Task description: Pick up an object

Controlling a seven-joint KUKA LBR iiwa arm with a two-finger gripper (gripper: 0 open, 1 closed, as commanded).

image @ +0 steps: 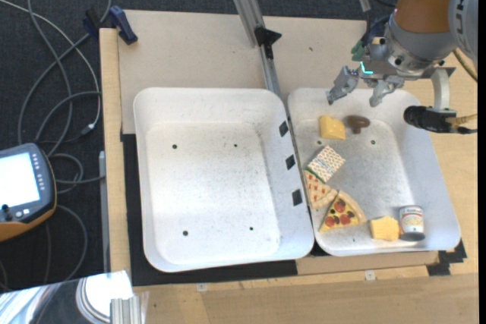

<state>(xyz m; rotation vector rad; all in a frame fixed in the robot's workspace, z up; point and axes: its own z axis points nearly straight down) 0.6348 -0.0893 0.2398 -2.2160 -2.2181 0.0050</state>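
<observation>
While nothing is yet lifted, the objects to choose from all lie in the right-hand shallow white bin (pixel 437 186). Nearest the camera, at its front edge, a small cylindrical tin with a red-and-white label (pixel 412 222) stands touching a yellow cheese-like block (pixel 385 228). Just left of them lies a toy pizza slice with red toppings (pixel 342 212), with a second wedge-shaped slice (pixel 319 190) beside it. Slightly farther back rests a small checked packet (pixel 327 162). Farther still, a yellow wedge (pixel 332 127) sits near a small brown rounded piece (pixel 357 122), the two close but apart. The left-hand shallow white bin (pixel 205 186) lies alongside, both on the pale worktop (pixel 190 49).

At the far edge, the grey arm's two-finger gripper (pixel 363 91) hangs above the right bin's back rim, jaws spread apart and holding nothing.

A sound pick probably means descending straight onto the yellow wedge, the nearest isolated target, with the jaws straddling it and clear of the brown piece. Closing only once fully down would help avoid a glancing miss.
</observation>
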